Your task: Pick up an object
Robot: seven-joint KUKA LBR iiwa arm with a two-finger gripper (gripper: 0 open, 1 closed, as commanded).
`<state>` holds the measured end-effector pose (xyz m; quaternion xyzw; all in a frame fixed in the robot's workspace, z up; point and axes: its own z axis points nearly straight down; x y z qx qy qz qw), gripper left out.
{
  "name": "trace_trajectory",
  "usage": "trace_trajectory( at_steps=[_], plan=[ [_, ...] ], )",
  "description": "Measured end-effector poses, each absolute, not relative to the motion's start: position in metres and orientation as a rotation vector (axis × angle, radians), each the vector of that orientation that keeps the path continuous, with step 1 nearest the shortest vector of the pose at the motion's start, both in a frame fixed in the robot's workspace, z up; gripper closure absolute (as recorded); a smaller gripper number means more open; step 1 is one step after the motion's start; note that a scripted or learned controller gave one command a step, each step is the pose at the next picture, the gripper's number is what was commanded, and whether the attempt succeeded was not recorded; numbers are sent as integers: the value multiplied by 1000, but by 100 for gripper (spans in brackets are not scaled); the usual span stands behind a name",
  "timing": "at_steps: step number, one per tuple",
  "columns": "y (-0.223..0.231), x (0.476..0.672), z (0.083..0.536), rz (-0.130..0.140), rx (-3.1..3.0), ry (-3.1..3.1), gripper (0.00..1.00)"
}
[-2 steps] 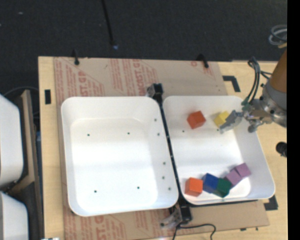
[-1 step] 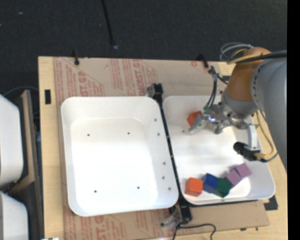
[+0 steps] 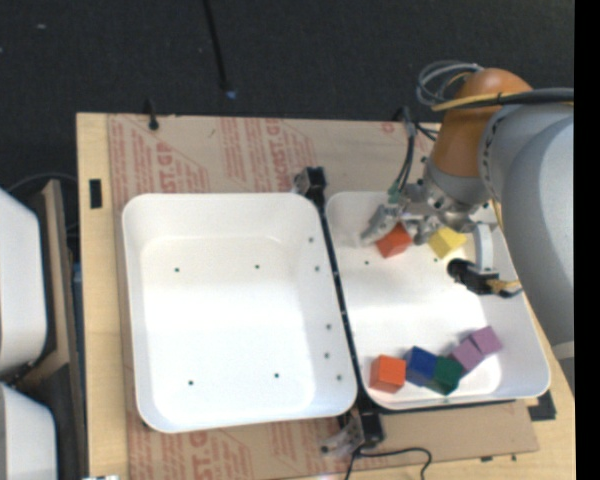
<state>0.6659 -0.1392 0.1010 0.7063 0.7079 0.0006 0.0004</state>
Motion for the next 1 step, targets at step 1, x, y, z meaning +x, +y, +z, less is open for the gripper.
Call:
trace_trajectory(
  at_steps=[1],
  plan=[
    [-142, 666, 112, 2, 2219, 2220, 100]
  ],
)
